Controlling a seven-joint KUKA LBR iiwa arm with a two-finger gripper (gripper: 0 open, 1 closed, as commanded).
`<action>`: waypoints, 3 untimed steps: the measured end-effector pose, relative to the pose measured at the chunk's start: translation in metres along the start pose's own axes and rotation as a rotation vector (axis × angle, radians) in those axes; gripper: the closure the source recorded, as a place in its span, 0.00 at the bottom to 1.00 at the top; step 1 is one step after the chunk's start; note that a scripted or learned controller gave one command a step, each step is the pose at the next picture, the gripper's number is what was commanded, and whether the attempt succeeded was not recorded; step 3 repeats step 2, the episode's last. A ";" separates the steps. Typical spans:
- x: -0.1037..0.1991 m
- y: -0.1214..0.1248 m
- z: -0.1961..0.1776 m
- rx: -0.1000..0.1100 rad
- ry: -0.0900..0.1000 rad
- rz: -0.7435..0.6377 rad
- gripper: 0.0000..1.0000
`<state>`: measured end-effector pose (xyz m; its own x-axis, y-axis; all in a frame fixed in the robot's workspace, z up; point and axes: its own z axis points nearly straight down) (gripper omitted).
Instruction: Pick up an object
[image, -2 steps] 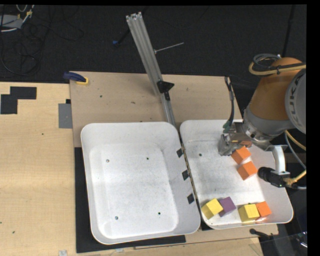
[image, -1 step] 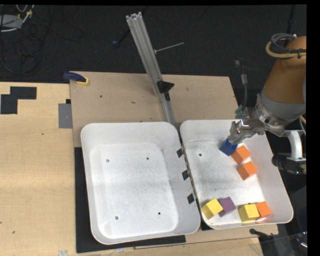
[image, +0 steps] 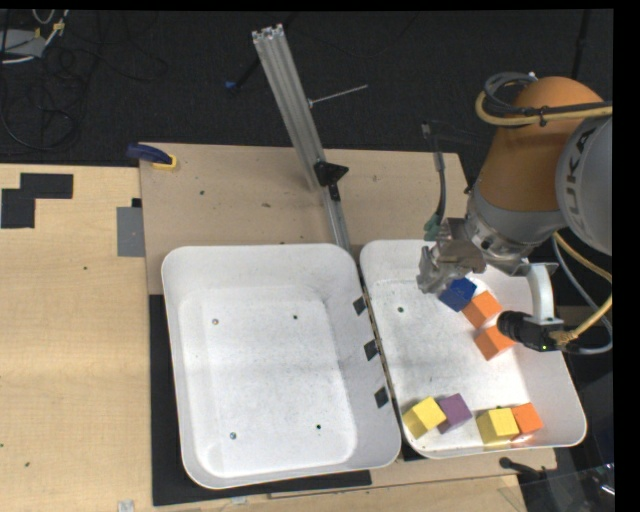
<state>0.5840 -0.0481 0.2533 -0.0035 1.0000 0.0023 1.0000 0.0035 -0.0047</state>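
- I can't tell how the gripper (image: 441, 279) fingers stand.
- I see it over the right bin (image: 405, 330), touching the blue block (image: 458, 294).
- Two orange blocks (image: 483, 307) sit just beside.

You are looking at an evenly lit scene, the light falling from above and leaving soft, short shadows. The two white bins — left bin (image: 260, 360), right bin (image: 420, 330) — read bright but not blown out; their speckled floors keep detail. A faint shadow lies under the arm (image: 540, 150) on the right bin, just beside the blue block (image: 458, 293). The orange band on the arm carries a mild sheen. The counter (image: 70, 330) is uniformly pale, while the floor beyond it falls to near black, cables barely traced. You get moderate sharpness throughout — slightly grainy, edges a little soft, no motion blur you could confirm.
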 end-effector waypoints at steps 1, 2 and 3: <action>0.048 0.007 -0.004 -0.003 -0.001 0.000 1.00; 0.098 0.014 0.015 0.000 -0.001 0.000 1.00; 0.098 0.014 0.015 0.000 -0.001 0.000 1.00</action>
